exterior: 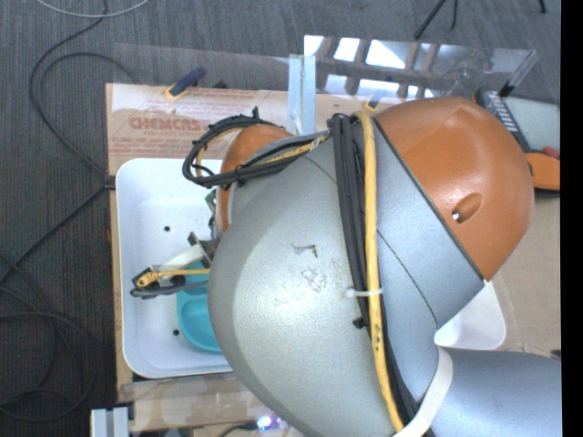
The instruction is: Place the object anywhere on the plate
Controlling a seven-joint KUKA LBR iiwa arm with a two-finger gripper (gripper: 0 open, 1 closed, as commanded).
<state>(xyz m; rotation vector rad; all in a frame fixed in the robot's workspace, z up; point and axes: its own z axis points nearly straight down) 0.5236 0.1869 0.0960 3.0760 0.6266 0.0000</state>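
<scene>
grey carpet (228, 16) with loose cables (55, 71) surrounds the white bin (146, 208); can't tell the jaws' state.

Bench (155, 116), brown cardboard top: white bin (146, 244) at left, blue-yellow tool (185, 82) near far edge.

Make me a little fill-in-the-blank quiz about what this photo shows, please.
1. The plate peeking out beneath the arm is coloured ____.
2. It lies inside a shallow ____ bin.
3. The band on the grey arm is coloured ____.
4. The arm hides most of the plate; its visible part is on the ____ side of the arm.

Missing words: blue; white; orange; left
</scene>
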